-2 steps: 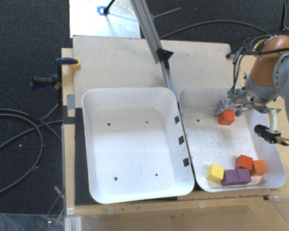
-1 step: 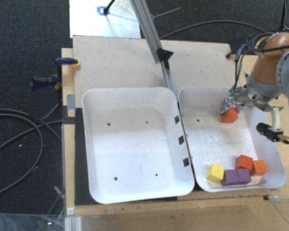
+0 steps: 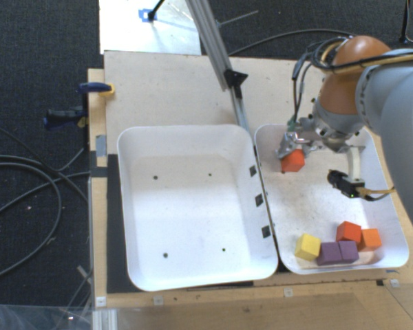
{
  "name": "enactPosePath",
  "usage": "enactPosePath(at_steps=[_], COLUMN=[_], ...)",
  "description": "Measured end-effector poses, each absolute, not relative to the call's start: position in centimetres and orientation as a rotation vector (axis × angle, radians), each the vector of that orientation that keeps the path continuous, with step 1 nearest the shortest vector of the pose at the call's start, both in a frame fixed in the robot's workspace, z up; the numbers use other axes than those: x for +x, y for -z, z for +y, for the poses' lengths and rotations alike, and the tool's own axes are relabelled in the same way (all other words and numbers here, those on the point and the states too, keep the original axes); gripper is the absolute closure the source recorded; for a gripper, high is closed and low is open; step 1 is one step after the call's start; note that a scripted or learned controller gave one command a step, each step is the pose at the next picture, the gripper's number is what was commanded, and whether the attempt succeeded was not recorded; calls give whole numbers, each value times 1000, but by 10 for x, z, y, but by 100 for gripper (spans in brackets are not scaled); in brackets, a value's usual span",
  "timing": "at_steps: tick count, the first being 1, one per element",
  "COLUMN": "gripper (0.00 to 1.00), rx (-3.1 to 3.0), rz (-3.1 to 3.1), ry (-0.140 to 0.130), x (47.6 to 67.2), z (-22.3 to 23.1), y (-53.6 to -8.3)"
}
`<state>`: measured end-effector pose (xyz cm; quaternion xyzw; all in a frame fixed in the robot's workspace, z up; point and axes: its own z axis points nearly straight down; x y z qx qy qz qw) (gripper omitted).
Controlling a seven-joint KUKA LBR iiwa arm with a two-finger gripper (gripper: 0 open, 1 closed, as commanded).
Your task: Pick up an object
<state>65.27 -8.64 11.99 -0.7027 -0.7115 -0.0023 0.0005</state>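
My gripper (image 3: 292, 154) is over the far left part of the right bin (image 3: 392, 256), close to the wall it shares with the left bin. A red-orange block (image 3: 293, 161) sits right at the fingertips, and the gripper is shut on it. Its lower edge looks slightly above the bin floor. In the near right corner of the same bin lie a yellow block (image 3: 307, 246), two purple blocks (image 3: 338, 252), a red-orange block (image 3: 349, 232) and an orange block (image 3: 370, 238).
The left bin (image 3: 134, 143) stands beside the right one, with black tabs along the shared wall. A slanted metal pole (image 3: 217, 43) crosses the bench above the bins. A black cable plug (image 3: 344, 183) hangs from the arm over the right bin.
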Motion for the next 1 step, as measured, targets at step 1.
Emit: enactPosePath(at_steps=[1], gripper=[100], rx=[-2220], rz=[-2223], ry=[-2], x=[643], z=[-100], y=[-103])
